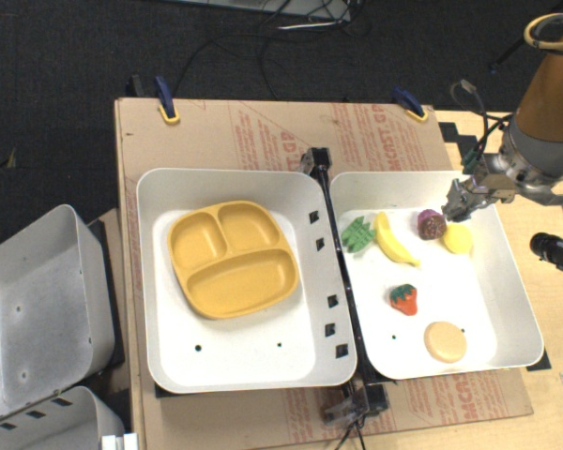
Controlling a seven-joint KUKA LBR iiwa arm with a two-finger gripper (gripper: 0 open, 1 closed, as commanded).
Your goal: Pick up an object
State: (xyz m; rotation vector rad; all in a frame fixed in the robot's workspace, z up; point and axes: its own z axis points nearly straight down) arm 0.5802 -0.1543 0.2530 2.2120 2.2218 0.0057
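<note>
Your end effector (pixel 460 204) hangs over the right bin's (pixel 507 289) far right corner, just above the plum (pixel 431 223) and lemon (pixel 458 241), with the banana (pixel 393 239) left of them; its grip can't be told.

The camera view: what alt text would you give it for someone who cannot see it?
A robot gripper hovers over toy food in the right bin, close to a purple fruit and a lemon. The left bin holds a yellow divided plate.
</note>
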